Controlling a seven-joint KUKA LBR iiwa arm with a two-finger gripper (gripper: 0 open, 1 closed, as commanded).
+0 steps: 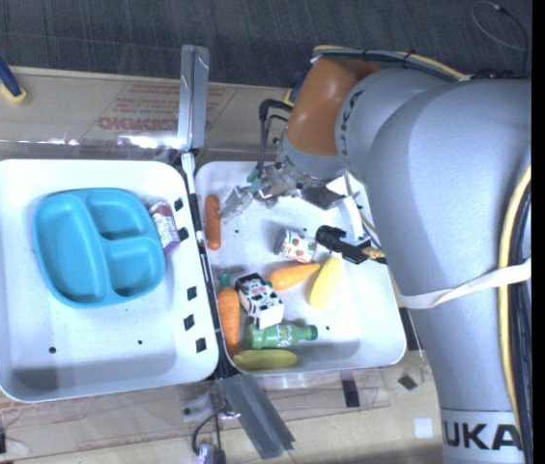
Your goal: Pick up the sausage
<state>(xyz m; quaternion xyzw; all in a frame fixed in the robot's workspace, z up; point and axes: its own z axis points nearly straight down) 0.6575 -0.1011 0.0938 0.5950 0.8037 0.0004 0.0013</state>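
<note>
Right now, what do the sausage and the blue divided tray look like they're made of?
The sausage, lying by the right bin's left wall, looks like moulded plastic or rubber toy food: an even orange-red, smooth skin, faint sheen. The blue divided tray in the left bin looks like hard plastic: uniform colour, rounded moulded ridges, a soft semi-matte shine. Neither can be confirmed by look alone.

Gripper [237, 201] low over the right bin [374, 346], near its upper left corner. Sausage [214, 221] just left of the fingertips, lying along the bin's left wall, not between them. Down and right of the gripper: small carton [298, 246], carrot [295, 276], banana [326, 281]. Farther below, green bottle [283, 334]. Far left, blue tray [99, 245].
</note>
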